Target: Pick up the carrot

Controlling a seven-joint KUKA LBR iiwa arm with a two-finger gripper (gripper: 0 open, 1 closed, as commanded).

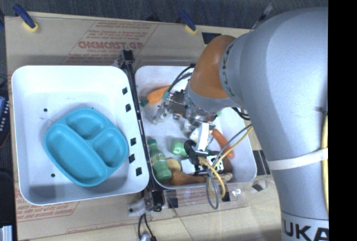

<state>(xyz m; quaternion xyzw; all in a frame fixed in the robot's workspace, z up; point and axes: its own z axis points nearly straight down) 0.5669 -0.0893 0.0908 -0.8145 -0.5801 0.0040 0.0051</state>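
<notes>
So the arm (279, 100) is reaching in from the right and hanging over the right bin (245, 176), with the jaws (167, 105) low over the far-left part of it. The carrot (157, 94) is lying right there at the far left of that bin, orange with a bit of green at its left end, and the jaws are just beside it on the near-right. Honestly I can't tell if they're apart or together, the wrist blocks too much, and nothing shows the carrot between them, so I'd call it not yet grabbed.

If I were tuning this step: the carrot lies roughly left-right, so the jaws should straddle it across its short side, not along it. It's close to the bin's wall, so coming down a touch toward the right of its middle probably leaves room for the far finger.

Watch out for the decoy, there's another orange piece (221, 139) on the right, plus green stuff (178, 148) and other toy food piled at the near end. The left bin (33, 123) has just the blue tray (86, 146), no concern there.
</notes>
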